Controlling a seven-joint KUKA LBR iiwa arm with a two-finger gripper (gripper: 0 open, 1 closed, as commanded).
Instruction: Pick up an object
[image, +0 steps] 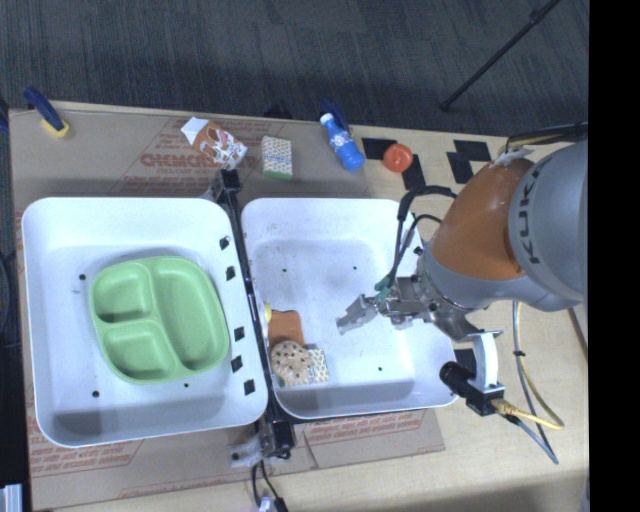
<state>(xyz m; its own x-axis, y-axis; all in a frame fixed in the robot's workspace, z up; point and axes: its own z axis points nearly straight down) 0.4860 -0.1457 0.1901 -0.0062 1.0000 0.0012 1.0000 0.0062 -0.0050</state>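
Cookies hug right bin's left wall; claw nearby.

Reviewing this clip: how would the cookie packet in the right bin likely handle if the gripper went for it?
The cookie packet lies flat by the bin's left wall, so it looks light and likely to slide if pushed. Its wrapper may be slippery and crinkle under a pinch. The gripper hovers apart from it.

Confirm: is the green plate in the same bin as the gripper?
No. The green plate lies in the left bin; the gripper is over the right bin.
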